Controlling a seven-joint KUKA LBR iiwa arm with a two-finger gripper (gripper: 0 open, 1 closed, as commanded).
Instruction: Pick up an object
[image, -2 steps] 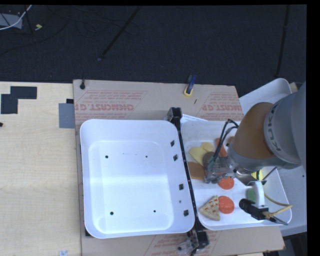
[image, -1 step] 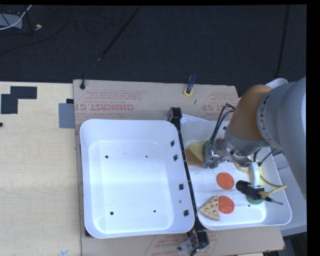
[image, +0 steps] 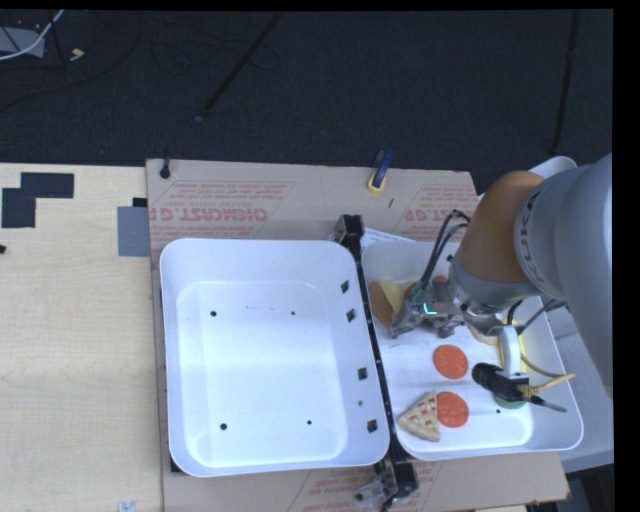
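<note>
The gripper (image: 413, 318) is low in the right bin (image: 492, 428), near its left wall. Whether it is open or closed cannot be told, and nothing can be seen in its grasp. Just to its left, close against it, lies a tan bread-like piece (image: 384, 297). Nearer the camera lie an upper red disc (image: 451, 362), a lower red disc (image: 453, 409) and a yellow wedge (image: 421, 417) (the wedge sits right against the lower disc). The grey arm (image: 545, 240) hangs over the bin's right half. The left bin (image: 260, 350) sits alongside. Both bins rest on a cardboard sheet (image: 250, 200) on the pale wooden bench (image: 70, 350), with a blue and yellow clamp (image: 379, 172) at the sheet's far edge and dark floor (image: 300, 80) beyond.
</note>
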